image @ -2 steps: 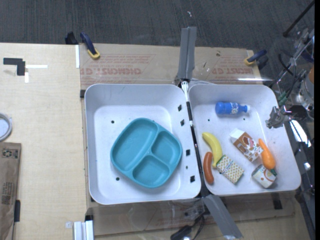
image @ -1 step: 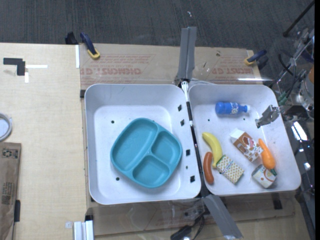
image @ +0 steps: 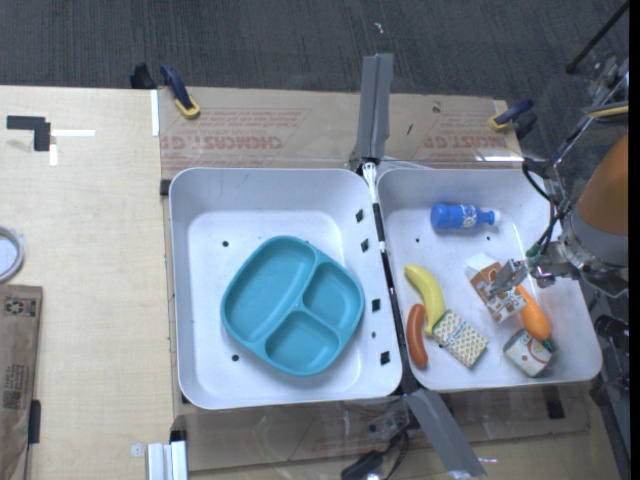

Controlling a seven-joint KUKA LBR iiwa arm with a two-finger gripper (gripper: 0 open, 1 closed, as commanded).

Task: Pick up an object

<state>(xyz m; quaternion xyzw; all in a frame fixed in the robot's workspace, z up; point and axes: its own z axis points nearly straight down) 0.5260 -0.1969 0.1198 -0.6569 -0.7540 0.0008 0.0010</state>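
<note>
From above, the gripper (image: 520, 273) is low in the right bin (image: 455, 366), touching a small carton (image: 492, 286) beside the carrot (image: 535, 320). I cannot tell its state. Nothing looks lifted; the pick remains.

Landmark: blue divided plate (image: 292, 306), sitting in the left white bin (image: 190, 268) (three compartments). Up and left of it, a blue-yellow clamp (image: 178, 89) on the desk (image: 90, 218) edge. Another clamp (image: 512, 118) up and right. Far left of it: tape roll (image: 8, 256), brown paper bag (image: 18, 353) just below that.
</note>
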